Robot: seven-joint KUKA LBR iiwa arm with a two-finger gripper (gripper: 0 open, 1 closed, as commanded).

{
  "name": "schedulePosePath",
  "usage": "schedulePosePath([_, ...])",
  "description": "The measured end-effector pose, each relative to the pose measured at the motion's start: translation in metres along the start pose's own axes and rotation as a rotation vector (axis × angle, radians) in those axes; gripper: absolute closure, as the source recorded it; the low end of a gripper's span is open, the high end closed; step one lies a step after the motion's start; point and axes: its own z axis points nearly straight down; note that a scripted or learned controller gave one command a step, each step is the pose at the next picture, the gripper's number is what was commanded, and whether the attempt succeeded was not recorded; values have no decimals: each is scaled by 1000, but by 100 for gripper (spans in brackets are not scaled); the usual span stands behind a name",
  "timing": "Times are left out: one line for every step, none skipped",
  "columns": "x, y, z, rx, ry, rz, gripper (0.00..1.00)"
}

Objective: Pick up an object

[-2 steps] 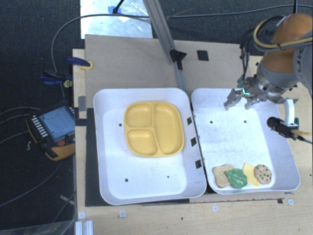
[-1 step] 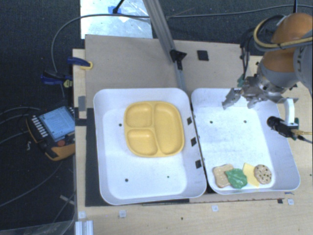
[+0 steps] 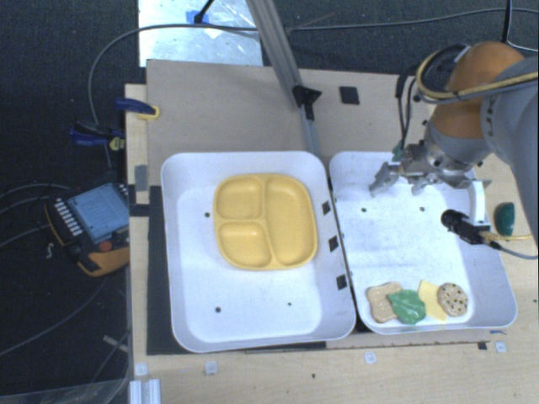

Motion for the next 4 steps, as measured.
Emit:
schedulePosePath([4,3,60,-5,-1,-1,0])
schedulePosePath([4,5,58,-5,-1,0,0])
schedulePosePath([3,7,45,-12,-3,-2,100])
schedulePosePath([3,9,-20,-10,-1,1,100])
